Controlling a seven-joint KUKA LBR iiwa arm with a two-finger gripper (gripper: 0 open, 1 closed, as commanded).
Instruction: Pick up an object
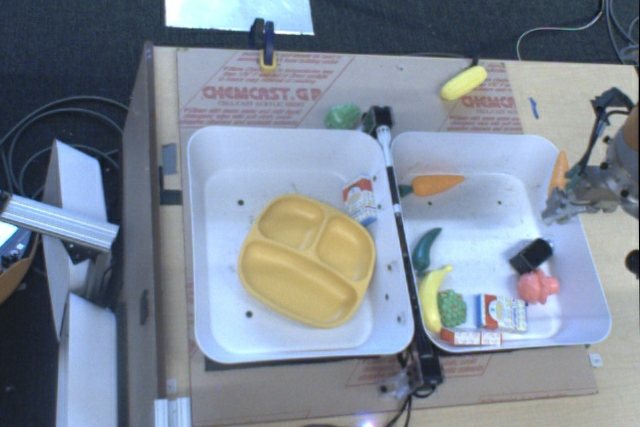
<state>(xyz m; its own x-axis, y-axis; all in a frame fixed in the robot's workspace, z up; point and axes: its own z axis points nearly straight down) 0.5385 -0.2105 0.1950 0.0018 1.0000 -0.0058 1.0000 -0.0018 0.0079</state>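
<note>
My gripper (563, 206) hangs over the right rim of the right bin (500, 165), at the view's right edge, with nothing visibly held. In that bin lie a carrot (437, 184), a dark green pepper (427, 245), a banana (432, 293), a green knobbly toy (452, 307), a small printed box (501, 313), a pink toy (538, 286) and a black block (530, 256). The black block and the pink toy are the nearest to the gripper, below and to its left. A thin orange piece (558, 171) leans on the rim just above the gripper.
The left bin (225, 215) holds a yellow divided plate (307, 258) and a small red and white packet (359, 200). Behind the bins on the cardboard lie a yellow oblong object (463, 82), a green object (343, 117) and a black-handled tool (380, 121).
</note>
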